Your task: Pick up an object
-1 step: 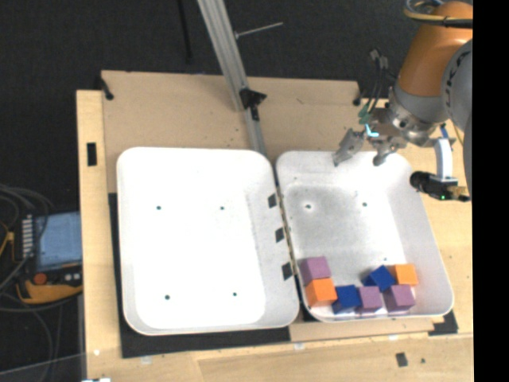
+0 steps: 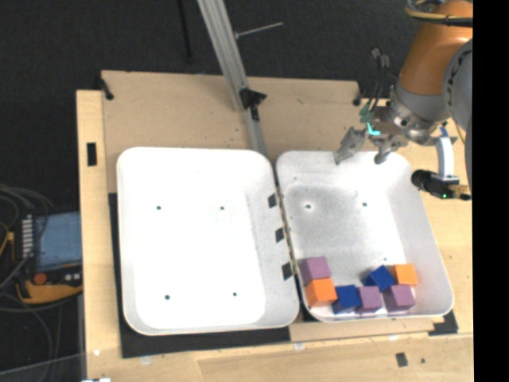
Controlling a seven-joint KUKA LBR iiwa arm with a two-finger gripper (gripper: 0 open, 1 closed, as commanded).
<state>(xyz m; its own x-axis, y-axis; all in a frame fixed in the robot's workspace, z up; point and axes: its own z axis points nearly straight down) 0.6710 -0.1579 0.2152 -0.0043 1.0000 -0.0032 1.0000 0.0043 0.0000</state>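
Seven small blocks lie clustered along the near edge of the right-hand bin [image 2: 362, 213]: a purple block [image 2: 315, 267] touching an orange block [image 2: 321, 290], then a blue block [image 2: 347, 298], a second purple block [image 2: 371, 298], a third purple block [image 2: 400, 297], a second blue block [image 2: 380, 278] and a second orange block [image 2: 406, 274]. From the single overhead view, the gripper [image 2: 364, 150] hovers above the far rim of that bin, fingers spread apart and holding nothing, well apart from the blocks. A good pick probably means crossing the bin toward the near edge and choosing an outer block, such as the first purple one, since the others sit packed close together. The left-hand bin [image 2: 199, 237] sits beside it on a tan bench [image 2: 167, 110]. Dark floor surrounds the bench, and a metal pole [image 2: 227, 46] slants up behind the bins.
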